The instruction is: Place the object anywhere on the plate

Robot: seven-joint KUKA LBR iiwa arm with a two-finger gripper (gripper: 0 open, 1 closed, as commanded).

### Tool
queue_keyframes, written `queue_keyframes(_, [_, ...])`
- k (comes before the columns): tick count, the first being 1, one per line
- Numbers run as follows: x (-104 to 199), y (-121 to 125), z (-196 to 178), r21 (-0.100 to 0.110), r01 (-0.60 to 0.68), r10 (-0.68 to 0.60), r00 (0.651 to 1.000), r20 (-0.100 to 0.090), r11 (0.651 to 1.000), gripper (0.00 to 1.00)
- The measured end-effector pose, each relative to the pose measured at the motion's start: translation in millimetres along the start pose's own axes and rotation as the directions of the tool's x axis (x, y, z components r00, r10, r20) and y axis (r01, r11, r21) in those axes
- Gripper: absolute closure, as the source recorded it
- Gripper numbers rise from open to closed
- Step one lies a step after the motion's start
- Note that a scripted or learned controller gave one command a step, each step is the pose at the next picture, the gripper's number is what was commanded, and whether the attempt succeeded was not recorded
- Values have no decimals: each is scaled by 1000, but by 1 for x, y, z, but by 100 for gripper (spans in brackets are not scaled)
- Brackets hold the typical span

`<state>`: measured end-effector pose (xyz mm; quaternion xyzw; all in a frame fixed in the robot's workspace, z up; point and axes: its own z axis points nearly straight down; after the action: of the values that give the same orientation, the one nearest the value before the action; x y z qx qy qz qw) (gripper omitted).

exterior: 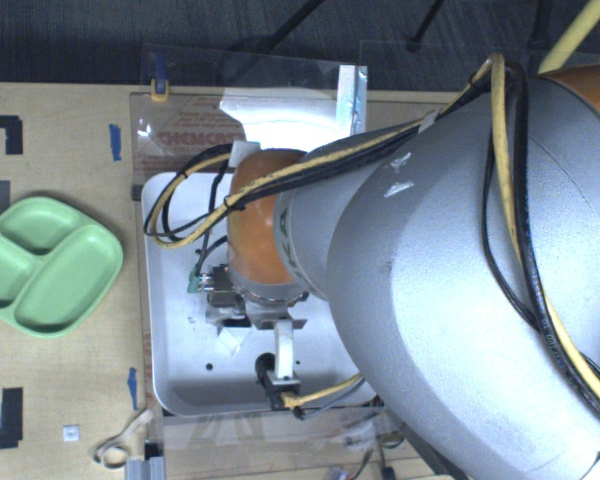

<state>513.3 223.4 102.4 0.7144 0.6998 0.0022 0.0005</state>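
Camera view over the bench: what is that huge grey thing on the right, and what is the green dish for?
The camera is fixed above the bench and looks down at a slant. The grey shape is a robot arm reaching in from the right, with an orange band above its wrist. At its tip is a pincer, over a shallow white bin. The wrist hides most of it, so I cannot tell whether it holds anything. The green plate, with three compartments, lies left of the bin; the robot should put an object on it.
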Motion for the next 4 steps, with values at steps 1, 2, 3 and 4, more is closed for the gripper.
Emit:
queue_keyframes(1, [1, -7, -60, 5, -10, 10, 1000, 3, 1000, 100])
queue_keyframes(2, [3, 83, -11, 5, 5, -5, 1000, 3, 1000, 100])
queue_keyframes(3, [5, 58, -115, 5, -144, 144, 990, 4, 990, 100])
queue_keyframes(4, [2, 24, -27, 7, -433, 433, 901, 7, 901, 100])
